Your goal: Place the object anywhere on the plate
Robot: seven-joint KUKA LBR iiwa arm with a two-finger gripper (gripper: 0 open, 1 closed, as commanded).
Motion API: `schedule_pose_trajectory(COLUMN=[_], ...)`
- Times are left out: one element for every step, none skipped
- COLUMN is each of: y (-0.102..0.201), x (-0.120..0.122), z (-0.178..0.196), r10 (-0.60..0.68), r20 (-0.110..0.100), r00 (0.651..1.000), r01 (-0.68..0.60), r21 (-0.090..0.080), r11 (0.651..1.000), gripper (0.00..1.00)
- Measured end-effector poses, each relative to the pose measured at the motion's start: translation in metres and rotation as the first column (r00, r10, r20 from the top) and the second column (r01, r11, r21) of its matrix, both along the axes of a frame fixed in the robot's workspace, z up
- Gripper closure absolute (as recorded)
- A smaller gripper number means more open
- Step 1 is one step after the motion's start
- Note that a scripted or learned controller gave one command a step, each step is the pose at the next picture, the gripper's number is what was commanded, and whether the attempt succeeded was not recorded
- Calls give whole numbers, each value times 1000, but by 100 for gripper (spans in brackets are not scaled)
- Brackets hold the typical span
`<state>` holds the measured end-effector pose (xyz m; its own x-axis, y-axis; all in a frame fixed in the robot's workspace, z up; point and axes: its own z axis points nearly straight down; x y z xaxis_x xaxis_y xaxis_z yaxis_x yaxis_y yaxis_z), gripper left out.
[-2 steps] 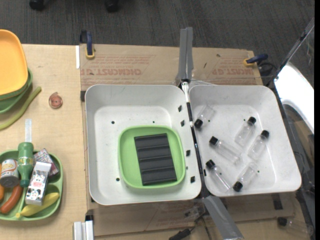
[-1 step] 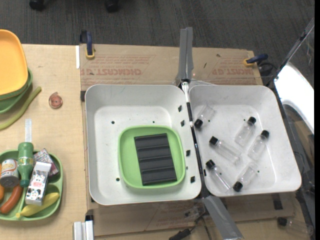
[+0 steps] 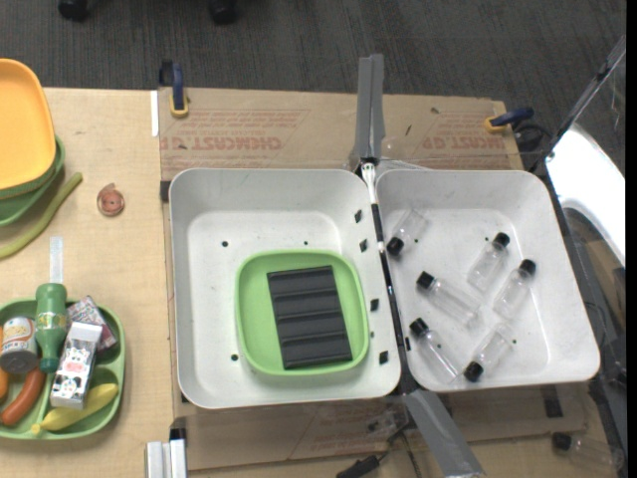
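Take the green, square, round-cornered plastic plate (image 3: 253,297) as your landmark; it sits in the left shallow white bin (image 3: 199,217), towards that bin's near side. The task's thing, a black rectangular ribbed block (image 3: 309,317), lies flat on the middle of the plate, its long side running away from you, with green rim showing all round it. Nothing lies over the block or leans on it.

To the right of the plate, past the divide where the two bins meet, the right white bin (image 3: 557,267) holds six small clear vials with black caps (image 3: 448,302), all lying on their sides and scattered. The nearest cap is just beyond the divide, and none touches the plate.

Behind the plate, brown cardboard with red print (image 3: 259,132) lies under the bins, and a grey metal bar (image 3: 370,108) stands along the divide.

Well to the left of the plate, on the wooden bench (image 3: 109,267), you see a green divided tray of toy food (image 3: 60,376), a small pink round piece (image 3: 110,201), and a yellow dish stacked on a green one (image 3: 20,137).

How the jaws stand, you cannot tell.
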<state>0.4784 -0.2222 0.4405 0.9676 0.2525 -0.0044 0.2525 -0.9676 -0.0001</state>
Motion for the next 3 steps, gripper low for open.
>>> schedule_pose_trajectory(y=[0, 0, 0], x=[3, 18, 2], z=[0, 0, 0], r10=[-51, -51, -56], r20=[0, -1, -2], r00=[999, 999, 998], r01=[51, 51, 56], r21=[1, 0, 1], r11=[999, 999, 998], gripper=[0, 0, 0])
